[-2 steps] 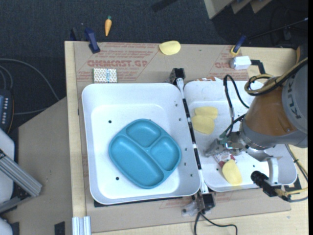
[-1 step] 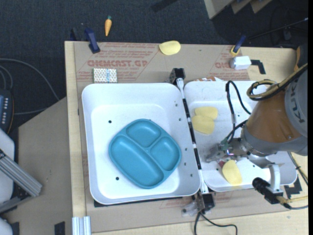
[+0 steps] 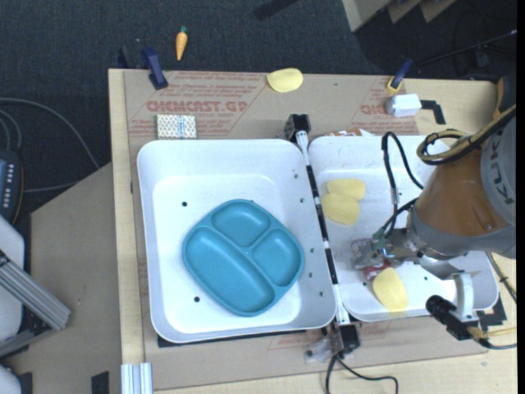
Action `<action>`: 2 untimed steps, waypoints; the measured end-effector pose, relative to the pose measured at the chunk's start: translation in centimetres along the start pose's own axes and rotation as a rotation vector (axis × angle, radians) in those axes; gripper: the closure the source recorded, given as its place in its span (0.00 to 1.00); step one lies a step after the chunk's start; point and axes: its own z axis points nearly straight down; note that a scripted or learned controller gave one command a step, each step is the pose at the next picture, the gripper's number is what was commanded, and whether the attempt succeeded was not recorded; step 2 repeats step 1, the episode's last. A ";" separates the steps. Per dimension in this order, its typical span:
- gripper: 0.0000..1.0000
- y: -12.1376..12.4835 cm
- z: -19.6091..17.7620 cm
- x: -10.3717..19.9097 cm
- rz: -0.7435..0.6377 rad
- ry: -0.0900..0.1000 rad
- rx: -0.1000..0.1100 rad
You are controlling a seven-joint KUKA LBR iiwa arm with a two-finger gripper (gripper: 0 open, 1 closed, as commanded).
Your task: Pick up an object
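At the right of the frame, a grey arm (image 3: 500, 191) is seen with a broad orange band (image 3: 455, 199). Black cables (image 3: 394, 167) are looped along it, above a metallic wrist.

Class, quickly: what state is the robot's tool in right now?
Tool: cannot be told; it sits low in the right white bin beside a yellow lemon-shaped object.

Board print, left: the board (image 3: 215, 105) under the bins carries red lettering that reads about as "CHEMCAST G.P".
Board print, right: a second red print of the same kind near the top right corner, partly covered and not readable in full.
Arm: dark letters on the grey arm (image 3: 502, 171) at the right edge, cut off, too partial to read.
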 end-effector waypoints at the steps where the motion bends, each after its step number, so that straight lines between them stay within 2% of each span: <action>1: 1.00 3.3 -9.1 7.3 -0.003 0.000 -0.002; 2: 1.00 3.3 -9.1 7.3 -0.003 0.000 -0.002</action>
